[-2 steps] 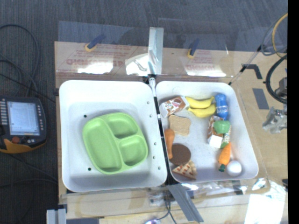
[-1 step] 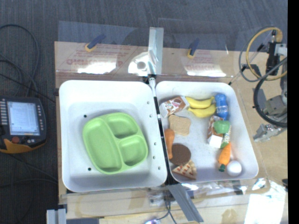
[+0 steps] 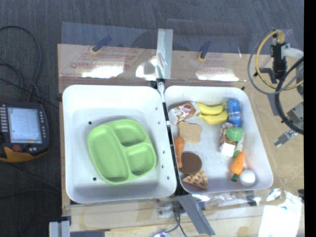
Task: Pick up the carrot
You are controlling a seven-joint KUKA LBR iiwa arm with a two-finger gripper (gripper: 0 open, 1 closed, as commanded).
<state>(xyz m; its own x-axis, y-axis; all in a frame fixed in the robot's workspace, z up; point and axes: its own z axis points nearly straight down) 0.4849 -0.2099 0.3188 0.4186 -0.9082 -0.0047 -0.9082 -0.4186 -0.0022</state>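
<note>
Near the right bin's (image 3: 256, 132) front right corner: 1 carrot (image 3: 238, 163), an egg (image 3: 247, 177) just beside it. Tool (image 3: 291, 126) beyond the bin's right edge, grip state cannot be told. Best approach: descend over the orange body, closing across its width, clear of the egg.

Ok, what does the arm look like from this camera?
At the right edge, the arm shows as pale grey metal pieces. Black and yellow cables loop in a wide ring beside it, around a slim black block with a yellow top.
</note>
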